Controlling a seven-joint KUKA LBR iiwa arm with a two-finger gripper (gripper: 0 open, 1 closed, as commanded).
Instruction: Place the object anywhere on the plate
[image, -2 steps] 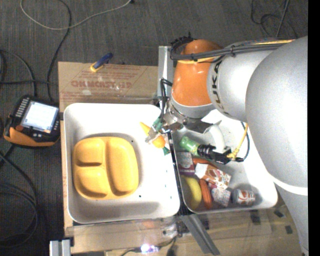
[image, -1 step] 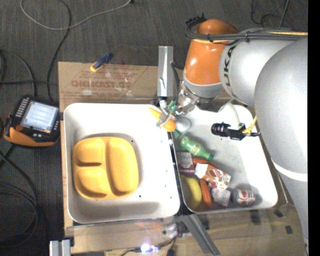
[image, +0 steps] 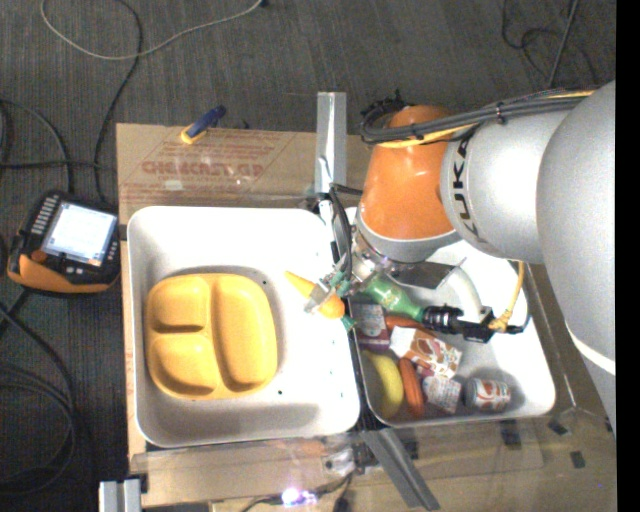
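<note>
Item 1, the object (image: 312, 292): a small yellow-orange piece, pointed at one end and rounder at the other, seemingly a toy foodstuff. It sits at the right edge of the left bin (image: 215, 225), over the bin floor just beside the dividing wall, with the pincer (image: 335, 288) directly against it. Whether the piece is gripped or merely touched cannot be told; the pincer's opening is hidden under the wrist. Its place there fits a carry across from the right bin toward the plate, though that is a judgement.

Item 2, the plate (image: 212, 332): yellow, sectioned into three compartments, lying flat in the left half of the left bin, apart from the object. Nothing rests on it; the placing is not yet done.

Item 3, the right bin (image: 535, 395): holds the remaining stock, kept apart as a supply: a green bottle-like thing (image: 392, 294), a banana (image: 386, 384), small packets (image: 436, 355) and a can (image: 487, 392). Their printing is too small to read.

Item 4, the arm (image: 470, 190): grey with orange band; partial lettering "KU" on the housing.

Item 5, the cardboard sheet (image: 210, 165) on the desk behind the left bin: red printing, not legible.
</note>
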